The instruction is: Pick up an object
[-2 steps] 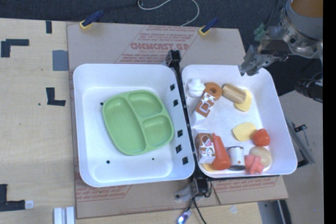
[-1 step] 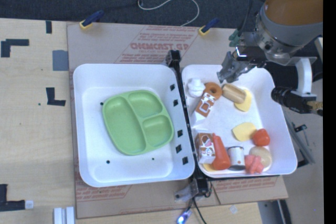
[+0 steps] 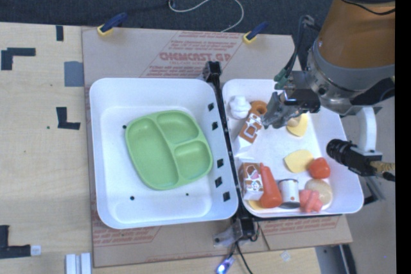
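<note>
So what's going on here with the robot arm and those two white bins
A grey and orange robot arm reaches in from the right, its pincer low over the back of the right bin. That bin is crowded with small toy foods, among them a red tomato, a yellow piece and a small carton beside the pincer. Nothing is visibly held yet. The left bin holds a green divided plate, untouched.

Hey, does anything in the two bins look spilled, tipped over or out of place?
Nothing stands out. The green tray lies flat in the left bin; the toy foods sit loosely jumbled inside the right bin.
</note>
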